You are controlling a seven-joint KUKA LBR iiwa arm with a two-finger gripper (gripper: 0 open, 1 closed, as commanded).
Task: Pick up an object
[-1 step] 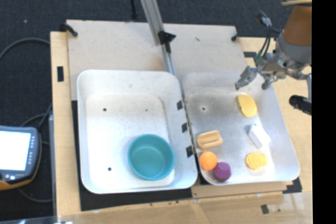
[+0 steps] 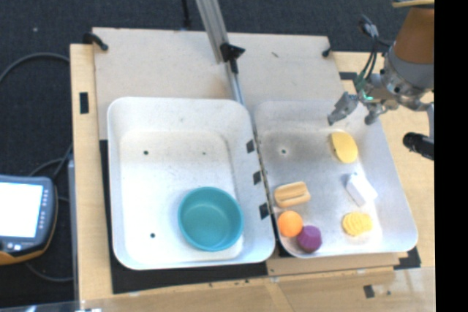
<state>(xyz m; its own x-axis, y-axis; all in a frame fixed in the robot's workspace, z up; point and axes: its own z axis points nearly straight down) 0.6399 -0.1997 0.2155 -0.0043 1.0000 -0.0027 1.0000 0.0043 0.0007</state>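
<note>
Nearest the camera, at the front edge of the right-hand shallow white bin, a small purple ball lies touching a small orange ball; just behind them sits a tan bun-shaped block; over toward the bin's right side lie a ridged yellow oval piece, a small white rectangular block and, farther back, a smooth yellow oval piece; all six rest on the bin floor, none of them lifted. In the left-hand shallow white bin a round teal plastic bowl stands upright near the front corner; both bins rest on the pale wooden desk, from whose rear edge a slanted grey metal post rises.

The grey arm with its orange band reaches in from the right; its claw hangs over the back right part of the right-hand bin, fingers spread apart with nothing between them, just behind the smooth yellow oval piece and apart from it.

As for progress, I judge the pick not yet made; no object is gripped or raised. What seems left is nearly everything: settling on an object, probably the yellow oval nearest the claw, descending over it, closing, and lifting it clear of the bin.
</note>
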